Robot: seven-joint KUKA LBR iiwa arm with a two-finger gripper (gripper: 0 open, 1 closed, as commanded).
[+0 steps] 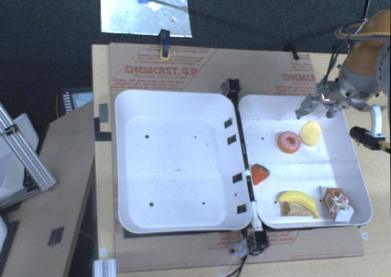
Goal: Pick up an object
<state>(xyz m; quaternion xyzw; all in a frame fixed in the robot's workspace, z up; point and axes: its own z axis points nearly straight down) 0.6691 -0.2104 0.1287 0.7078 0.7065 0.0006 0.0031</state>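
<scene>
Likely light, smooth and rigid, the yellow lemon [310, 133] suits a midsection pinch; the gripper [319, 107] hovers beside it, jaws spread, holding nothing.

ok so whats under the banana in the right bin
A tan, bread-like piece lies partly under the banana, poking out on its near side. The part beneath the banana is covered, so its full shape cannot be told.
</scene>
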